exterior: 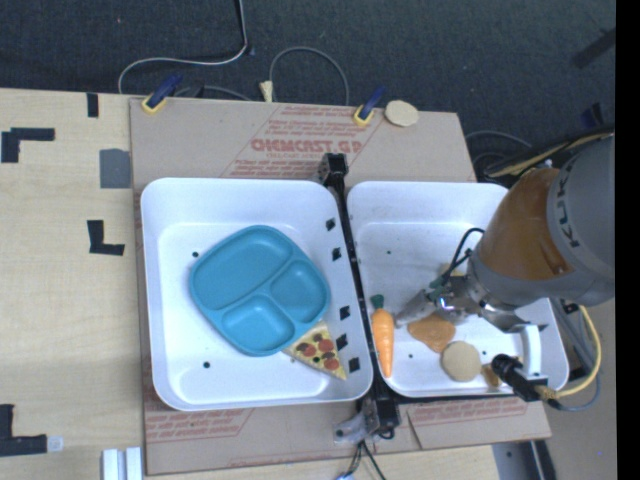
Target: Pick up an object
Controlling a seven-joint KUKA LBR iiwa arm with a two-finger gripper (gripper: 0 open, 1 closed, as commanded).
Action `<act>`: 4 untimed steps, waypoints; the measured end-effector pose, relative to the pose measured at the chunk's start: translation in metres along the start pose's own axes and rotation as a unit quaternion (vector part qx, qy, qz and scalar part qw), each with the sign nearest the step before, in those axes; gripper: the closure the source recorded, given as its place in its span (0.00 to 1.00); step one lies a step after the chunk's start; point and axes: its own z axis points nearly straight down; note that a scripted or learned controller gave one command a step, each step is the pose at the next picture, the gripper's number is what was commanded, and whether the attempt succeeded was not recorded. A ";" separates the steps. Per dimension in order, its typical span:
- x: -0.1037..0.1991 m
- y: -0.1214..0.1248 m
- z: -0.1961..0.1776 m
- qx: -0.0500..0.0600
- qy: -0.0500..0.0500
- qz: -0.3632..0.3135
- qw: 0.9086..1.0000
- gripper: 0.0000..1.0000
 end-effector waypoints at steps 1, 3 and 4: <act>0.006 -0.017 -0.005 -0.004 -0.001 -0.001 1.000 0.00; -0.005 -0.017 -0.016 -0.002 0.000 0.000 1.000 1.00; -0.016 -0.020 -0.056 0.001 0.001 0.000 1.000 1.00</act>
